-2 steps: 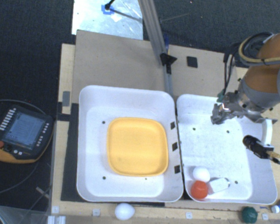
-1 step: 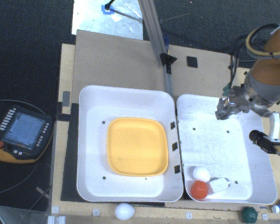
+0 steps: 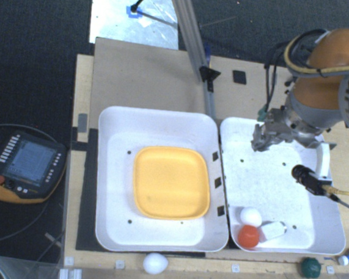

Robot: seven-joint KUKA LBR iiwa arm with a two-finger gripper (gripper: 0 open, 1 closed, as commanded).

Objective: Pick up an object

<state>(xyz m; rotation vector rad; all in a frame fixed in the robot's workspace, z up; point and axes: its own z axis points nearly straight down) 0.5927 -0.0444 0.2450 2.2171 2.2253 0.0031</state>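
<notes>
jaws (image 3: 261, 140) hovering over right bin (image 3: 324, 242), can't tell if spread or pinched, red ball (image 3: 249, 236) and white ball (image 3: 250, 216) touching near front corner, yellow plate (image 3: 171, 183) in left bin (image 3: 114, 161)

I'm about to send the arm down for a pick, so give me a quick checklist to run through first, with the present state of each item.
1. Targets present: ok. A white ball, a red ball and a small white object sit in the right bin, near corner.
2. Targets separated: not ok. They cluster together against the bin wall.
3. Gripper over a target: not ok. It hangs over the bin's far end, away from the cluster.
4. Gripper free of load: cannot tell.
5. Left bin: ok, holds a yellow plate.
6. Strays: not ok. A white egg-shaped object and a green ball lie outside the bins.
</notes>
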